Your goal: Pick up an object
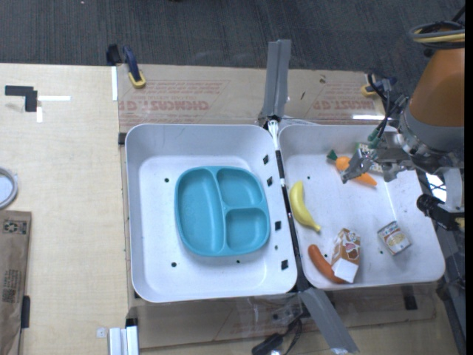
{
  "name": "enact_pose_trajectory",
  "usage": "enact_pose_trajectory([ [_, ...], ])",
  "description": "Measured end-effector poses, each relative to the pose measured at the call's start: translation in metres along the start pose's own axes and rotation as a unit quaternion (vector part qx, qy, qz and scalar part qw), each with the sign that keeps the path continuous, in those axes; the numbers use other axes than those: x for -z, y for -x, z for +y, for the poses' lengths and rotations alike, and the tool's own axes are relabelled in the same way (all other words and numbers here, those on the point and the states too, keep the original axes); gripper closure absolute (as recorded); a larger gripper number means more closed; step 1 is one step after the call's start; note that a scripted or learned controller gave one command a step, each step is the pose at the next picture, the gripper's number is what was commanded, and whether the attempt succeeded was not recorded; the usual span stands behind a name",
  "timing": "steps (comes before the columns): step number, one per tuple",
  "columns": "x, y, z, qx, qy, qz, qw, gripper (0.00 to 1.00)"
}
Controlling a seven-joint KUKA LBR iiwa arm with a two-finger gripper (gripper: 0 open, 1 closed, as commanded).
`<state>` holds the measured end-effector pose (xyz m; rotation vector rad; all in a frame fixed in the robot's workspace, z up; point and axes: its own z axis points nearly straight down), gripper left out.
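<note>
- Nearest the camera, a red-orange toy sausage, smooth and rounded like moulded plastic, lies at the front rim of the right-hand white bin, well down-frame and to the left of the claw, touching a brown-and-white printed snack packet.
- The two-finger gripper hangs low over the back of that bin, directly over a small orange carrot-shaped toy with a green tip, which looks like the thing it is after; whether the claw is released or clenched cannot be told.
- Risk: the carrot is slim and tapered, so it could roll or squirt sideways if the claw meets it off-centre.
- Risk: a shallow descent might close on air; a deep one could jam against the bin floor.
- A yellow curved plastic banana lies down-left of the claw, glossy and hard-looking.
- A small cylindrical tin with a printed label lies tipped, down-right of the claw.
- Far left of the claw, a turquoise three-compartment plastic plate sits in the left-hand white bin.
</note>
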<state>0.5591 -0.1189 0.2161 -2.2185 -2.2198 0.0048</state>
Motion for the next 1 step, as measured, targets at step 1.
enact_pose_trajectory([
  [1,0.0005,-0.003,-0.0321,0.018,0.001,0.0,0.9998,0.0],
])
